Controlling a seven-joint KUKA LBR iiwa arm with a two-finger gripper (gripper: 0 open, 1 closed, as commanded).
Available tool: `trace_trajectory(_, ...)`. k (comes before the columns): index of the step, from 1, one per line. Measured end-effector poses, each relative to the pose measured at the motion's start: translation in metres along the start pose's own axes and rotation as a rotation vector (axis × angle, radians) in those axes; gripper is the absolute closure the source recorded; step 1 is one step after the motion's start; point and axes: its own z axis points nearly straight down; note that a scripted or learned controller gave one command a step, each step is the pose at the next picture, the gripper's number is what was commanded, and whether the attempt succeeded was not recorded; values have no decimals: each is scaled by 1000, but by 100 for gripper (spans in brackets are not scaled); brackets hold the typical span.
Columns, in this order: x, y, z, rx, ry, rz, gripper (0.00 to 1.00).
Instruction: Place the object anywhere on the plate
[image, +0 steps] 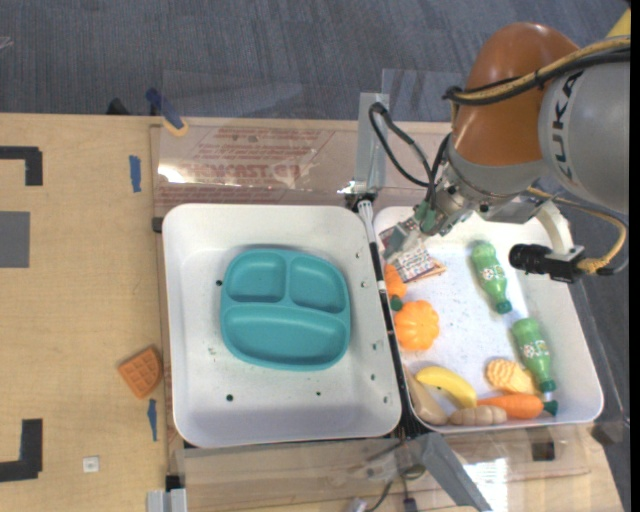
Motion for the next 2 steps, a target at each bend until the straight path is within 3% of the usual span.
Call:
trace_trajectory(1,-10,59,37,-1,1,81,100)
trace_trajectory(2,96,38,57,-1,3,-91,100)
